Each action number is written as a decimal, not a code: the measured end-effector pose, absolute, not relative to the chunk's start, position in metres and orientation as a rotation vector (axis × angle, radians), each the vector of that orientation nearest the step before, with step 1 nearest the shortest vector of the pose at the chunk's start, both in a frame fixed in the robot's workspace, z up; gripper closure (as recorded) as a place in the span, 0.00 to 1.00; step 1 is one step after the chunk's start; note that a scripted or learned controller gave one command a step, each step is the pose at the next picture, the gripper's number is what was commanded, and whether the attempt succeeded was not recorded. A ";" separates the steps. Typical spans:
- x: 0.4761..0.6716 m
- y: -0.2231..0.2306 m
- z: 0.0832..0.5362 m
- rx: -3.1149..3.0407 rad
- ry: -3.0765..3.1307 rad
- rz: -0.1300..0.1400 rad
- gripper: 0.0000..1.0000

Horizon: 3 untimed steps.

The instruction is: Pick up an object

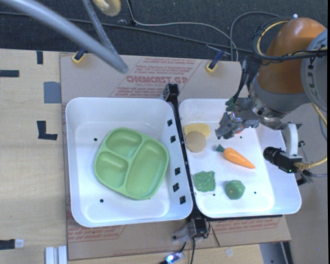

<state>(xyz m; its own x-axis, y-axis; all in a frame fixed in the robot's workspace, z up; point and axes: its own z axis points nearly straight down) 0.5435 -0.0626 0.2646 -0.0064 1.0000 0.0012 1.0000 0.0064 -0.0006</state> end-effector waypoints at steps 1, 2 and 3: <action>0.556 -0.015 0.244 -2.214 -2.225 0.003 1.00; 0.559 0.043 0.244 -2.212 -2.228 0.001 1.00; 0.561 0.094 0.227 -2.213 -2.226 0.004 1.00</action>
